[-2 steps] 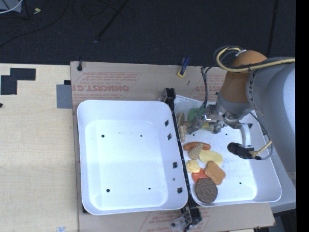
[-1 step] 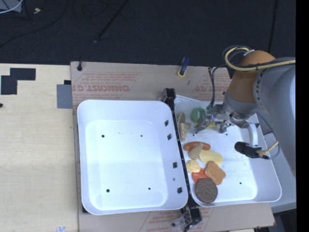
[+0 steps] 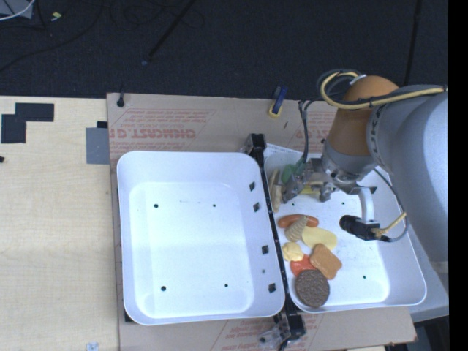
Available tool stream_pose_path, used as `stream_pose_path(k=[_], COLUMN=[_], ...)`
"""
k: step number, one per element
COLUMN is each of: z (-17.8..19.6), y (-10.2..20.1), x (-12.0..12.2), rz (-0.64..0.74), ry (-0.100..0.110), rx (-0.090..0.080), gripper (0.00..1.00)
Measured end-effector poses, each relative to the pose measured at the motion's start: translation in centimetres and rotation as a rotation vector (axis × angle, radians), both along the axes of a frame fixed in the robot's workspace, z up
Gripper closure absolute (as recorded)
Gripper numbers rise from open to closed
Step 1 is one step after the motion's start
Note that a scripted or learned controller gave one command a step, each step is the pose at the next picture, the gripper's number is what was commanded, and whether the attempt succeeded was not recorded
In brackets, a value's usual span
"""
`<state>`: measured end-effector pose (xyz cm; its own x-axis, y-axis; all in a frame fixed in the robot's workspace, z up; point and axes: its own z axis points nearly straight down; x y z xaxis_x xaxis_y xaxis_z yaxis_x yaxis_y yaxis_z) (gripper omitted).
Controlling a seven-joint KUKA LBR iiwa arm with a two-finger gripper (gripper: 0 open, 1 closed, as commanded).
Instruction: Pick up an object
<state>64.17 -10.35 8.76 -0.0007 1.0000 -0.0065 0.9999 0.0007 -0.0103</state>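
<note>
1. Nearest edge: one black clip sits at the join of the two white bins. The left bin and right bin lie side by side on a printed cardboard sheet on the worktop.
2. Right bin, near-left corner: one dark brown round biscuit, close to the rim.
3. Just beyond it: one orange-tan slab overlaps one red piece.
4. Next back: two yellow pieces, the smaller yellow piece to the left and the larger yellow piece to the right. Both touch the cluster.
5. Further back: one ridged tan piece lies against one red-orange sausage shape.
6. Far-left part of the right bin: the gripper is low among the pale sticks and one green piece. Cannot tell whether it is closed on anything.
7. Farthest: one blue-and-yellow clamp on the far edge of the sheet.
</note>
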Motion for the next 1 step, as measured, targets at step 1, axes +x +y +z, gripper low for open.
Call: stream_pose_path(k=[1], z=[-0.12], y=[-2.17], x=[0.02], rz=[-0.002], ry=[-0.001], rx=[0.006], gripper=[0.00])
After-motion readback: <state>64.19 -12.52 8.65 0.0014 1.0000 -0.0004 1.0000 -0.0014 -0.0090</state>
